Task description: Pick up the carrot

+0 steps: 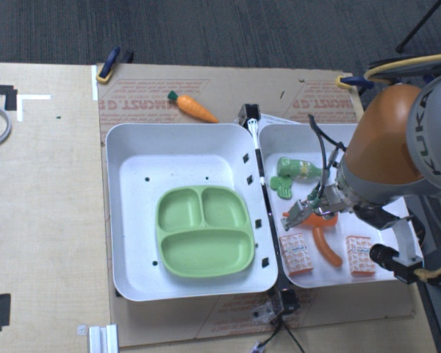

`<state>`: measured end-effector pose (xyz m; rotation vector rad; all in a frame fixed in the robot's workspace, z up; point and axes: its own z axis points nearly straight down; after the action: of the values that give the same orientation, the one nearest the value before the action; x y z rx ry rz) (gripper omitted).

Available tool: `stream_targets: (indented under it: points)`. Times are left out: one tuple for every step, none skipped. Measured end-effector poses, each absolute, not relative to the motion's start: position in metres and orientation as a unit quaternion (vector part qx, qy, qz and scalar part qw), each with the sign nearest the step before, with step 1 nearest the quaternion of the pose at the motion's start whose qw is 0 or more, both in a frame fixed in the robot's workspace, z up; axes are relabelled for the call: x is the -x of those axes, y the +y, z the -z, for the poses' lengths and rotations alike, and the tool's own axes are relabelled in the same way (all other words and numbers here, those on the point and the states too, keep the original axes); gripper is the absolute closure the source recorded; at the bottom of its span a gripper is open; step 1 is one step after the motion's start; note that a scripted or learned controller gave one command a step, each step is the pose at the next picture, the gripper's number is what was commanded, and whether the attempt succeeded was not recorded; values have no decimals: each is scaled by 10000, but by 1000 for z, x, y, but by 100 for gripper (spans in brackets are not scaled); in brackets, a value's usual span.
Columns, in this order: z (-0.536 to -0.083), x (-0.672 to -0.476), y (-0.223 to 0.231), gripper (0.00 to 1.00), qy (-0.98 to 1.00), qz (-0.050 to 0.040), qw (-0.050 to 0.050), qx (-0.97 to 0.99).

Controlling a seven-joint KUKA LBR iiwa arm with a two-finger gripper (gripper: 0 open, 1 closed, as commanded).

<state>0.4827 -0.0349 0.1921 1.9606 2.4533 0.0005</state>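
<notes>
The carrot point(193, 107), orange with a green top, lies on the cardboard just beyond the far rim of the left bin point(125, 197), outside both bins. My gripper point(303, 214) hangs low over the middle of the right bin point(338, 132), far to the right of the carrot and nearer the front. It hovers just above an orange-red sausage-shaped toy point(326, 247), whose upper end is tucked under the gripper body. The bulky grey and orange wrist covers the bin's right side.
A green divided plate point(204, 230) sits in the left bin. The right bin holds a green bottle point(298, 169), a small green toy point(283, 188) and two small cartons point(295, 254) point(360, 257). A clamp point(250, 114) stands between the bins at the far edge.
</notes>
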Motion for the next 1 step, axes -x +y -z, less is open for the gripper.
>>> stream_targets:
  points:
    - [-262,-512,-37,0,8958,0,18,-4445]
